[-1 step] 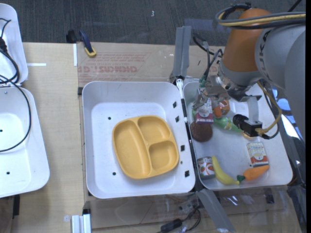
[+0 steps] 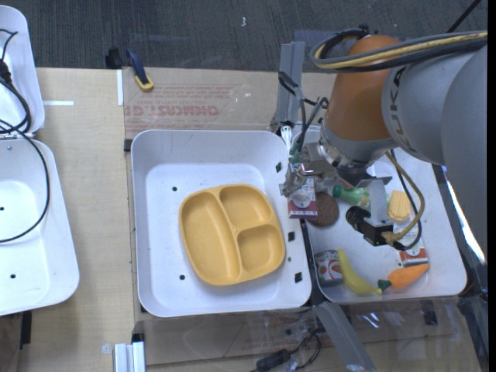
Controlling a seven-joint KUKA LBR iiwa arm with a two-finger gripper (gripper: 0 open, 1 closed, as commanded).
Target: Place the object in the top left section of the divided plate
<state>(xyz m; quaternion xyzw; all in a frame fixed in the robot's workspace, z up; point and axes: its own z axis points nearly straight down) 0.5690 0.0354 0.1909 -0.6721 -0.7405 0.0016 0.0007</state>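
Yellow divided plate (image 2: pixel 232 233) sits in left bin (image 2: pixel 155 208), sections bare. Gripper (image 2: pixel 301 183) hangs over the seam between bins, above a brown cookie (image 2: pixel 325 210); how far its claw is spread, cannot tell. Right bin (image 2: pixel 446 231) has corn (image 2: pixel 399 205), banana (image 2: pixel 355 276), carrot (image 2: pixel 408 276), can (image 2: pixel 327 266).
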